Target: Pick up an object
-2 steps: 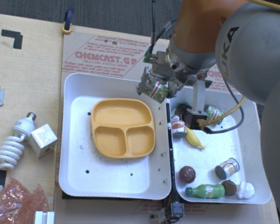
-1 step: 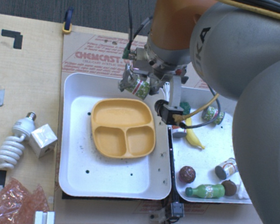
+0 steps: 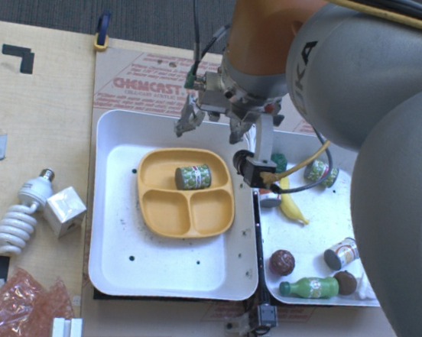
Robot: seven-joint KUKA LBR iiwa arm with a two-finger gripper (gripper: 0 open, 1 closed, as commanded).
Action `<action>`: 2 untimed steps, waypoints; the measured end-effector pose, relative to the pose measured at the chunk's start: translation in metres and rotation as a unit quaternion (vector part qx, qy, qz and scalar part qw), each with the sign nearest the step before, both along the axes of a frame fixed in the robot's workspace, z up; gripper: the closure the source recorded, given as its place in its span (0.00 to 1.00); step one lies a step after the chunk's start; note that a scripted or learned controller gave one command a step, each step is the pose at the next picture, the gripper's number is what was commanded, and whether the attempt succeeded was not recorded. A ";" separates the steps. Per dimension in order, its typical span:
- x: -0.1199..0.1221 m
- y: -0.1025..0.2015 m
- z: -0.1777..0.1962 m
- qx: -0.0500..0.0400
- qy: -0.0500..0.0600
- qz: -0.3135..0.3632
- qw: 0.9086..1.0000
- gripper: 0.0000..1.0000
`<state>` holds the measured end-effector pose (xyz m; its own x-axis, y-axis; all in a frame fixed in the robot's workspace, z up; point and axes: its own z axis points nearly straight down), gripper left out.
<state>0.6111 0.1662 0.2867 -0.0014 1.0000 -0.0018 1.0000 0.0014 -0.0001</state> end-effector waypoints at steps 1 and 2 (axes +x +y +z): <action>0.035 0.020 -0.078 0.000 0.000 0.000 1.000 0.00; 0.049 0.019 -0.193 0.003 -0.003 0.000 1.000 0.00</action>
<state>0.6598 0.1853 0.0934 -0.0006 1.0000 0.0042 1.0000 0.0005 0.0066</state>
